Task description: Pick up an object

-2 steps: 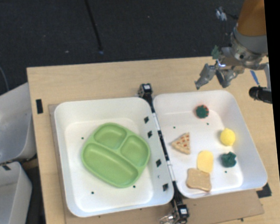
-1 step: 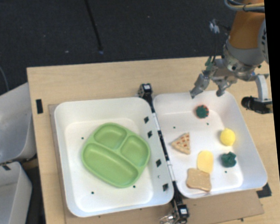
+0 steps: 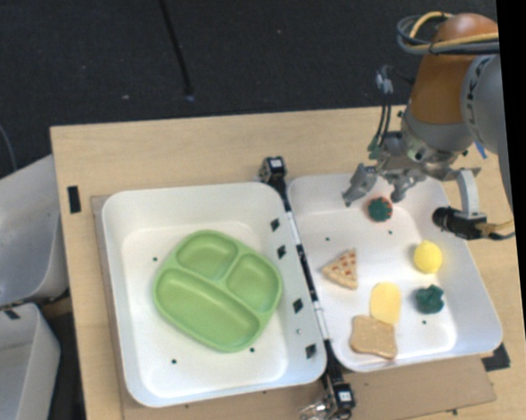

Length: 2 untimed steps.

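Dark floor surrounds the wooden bench [image 3: 75,157]. Near the right bin's [image 3: 465,324] far edge, the gripper [image 3: 380,185] hovers with fingers spread just above a small strawberry-like toy [image 3: 379,209], apparently lining up a grasp; nothing held.

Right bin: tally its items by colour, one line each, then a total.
Yellow: 2, a lemon and a yellow piece
Green: 2, a red-spotted one and a dark one
Tan: 2, pizza slice and bread slice
Total: 6

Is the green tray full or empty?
Empty. The green tray in the left bin shows bare compartments; all food lies in the right bin.
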Motion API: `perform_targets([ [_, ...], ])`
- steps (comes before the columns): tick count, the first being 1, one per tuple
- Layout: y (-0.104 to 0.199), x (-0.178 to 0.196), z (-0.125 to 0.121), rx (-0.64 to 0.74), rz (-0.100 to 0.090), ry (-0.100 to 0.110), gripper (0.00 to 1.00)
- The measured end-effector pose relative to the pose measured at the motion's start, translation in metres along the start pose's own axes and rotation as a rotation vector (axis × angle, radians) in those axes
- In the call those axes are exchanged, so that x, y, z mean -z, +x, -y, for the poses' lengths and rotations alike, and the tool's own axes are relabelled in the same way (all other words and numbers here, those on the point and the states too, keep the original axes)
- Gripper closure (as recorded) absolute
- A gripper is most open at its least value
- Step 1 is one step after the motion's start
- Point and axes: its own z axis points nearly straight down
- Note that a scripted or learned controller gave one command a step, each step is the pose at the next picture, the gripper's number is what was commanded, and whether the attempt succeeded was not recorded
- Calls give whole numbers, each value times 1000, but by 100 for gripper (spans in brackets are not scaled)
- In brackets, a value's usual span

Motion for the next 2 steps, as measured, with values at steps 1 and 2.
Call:
perform_targets([
  [1, -11, -50, 2, 1, 1, 0, 0],
  [2, -12, -35, 1, 0, 2, -6, 100],
])
